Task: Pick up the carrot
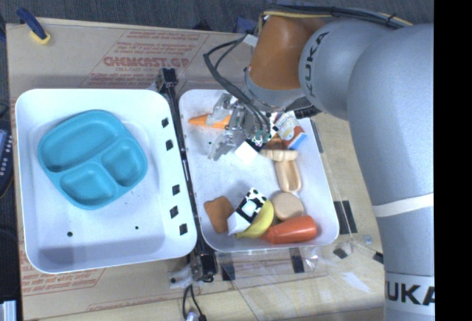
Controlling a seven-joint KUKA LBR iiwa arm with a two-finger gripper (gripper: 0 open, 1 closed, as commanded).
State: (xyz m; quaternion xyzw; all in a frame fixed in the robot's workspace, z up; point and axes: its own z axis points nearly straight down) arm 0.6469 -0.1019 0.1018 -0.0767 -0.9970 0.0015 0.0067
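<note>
A small orange carrot (199,120) lies at the top left of the right bin (324,194), its tip pointing left. My gripper (220,126) hangs over the carrot's thick end, which lies between the two metal fingers. The fingers stand wide apart, one above the carrot and one below it, so the gripper is open and not clamped on anything. The wrist's orange band (280,50) and the grey arm cover the bin's top right corner.
Lower in the right bin lie a long orange-red piece (291,229), a banana (259,221), a black-and-white cube (253,203), a brown piece (216,213), a tan bun (287,173) and a tan disc (287,203). The left bin (44,253) holds a blue divided plate (92,157).
</note>
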